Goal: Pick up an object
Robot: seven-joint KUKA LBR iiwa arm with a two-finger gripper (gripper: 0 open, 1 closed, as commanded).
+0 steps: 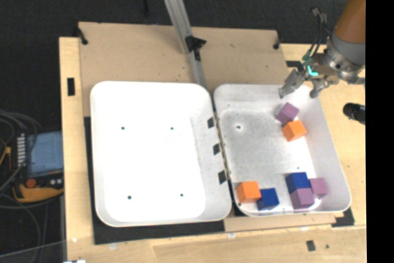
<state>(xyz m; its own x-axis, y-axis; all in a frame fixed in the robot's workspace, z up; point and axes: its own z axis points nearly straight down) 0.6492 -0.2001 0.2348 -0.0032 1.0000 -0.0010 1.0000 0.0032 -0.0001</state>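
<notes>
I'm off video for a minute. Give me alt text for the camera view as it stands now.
The tool hangs open over the far right of the right bin, holding nothing, just above a purple block touching an orange block. Five more blocks, orange, blue and purple, cluster along that bin's near edge beside the left bin.

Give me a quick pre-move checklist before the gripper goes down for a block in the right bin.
1. Gripper open with nothing between its fingers: ok.
2. Gripper above the right bin, at its far right corner: ok.
3. Nearest target, purple block, is in plain sight just below the gripper: ok.
4. Room around that target: not ok, the orange block sits right against it.
5. Gripper lined up over the purple block: cannot tell from this slanted view.
6. Other blocks out of the way: ok, the rest are clustered at the near edge of the bin.
</notes>
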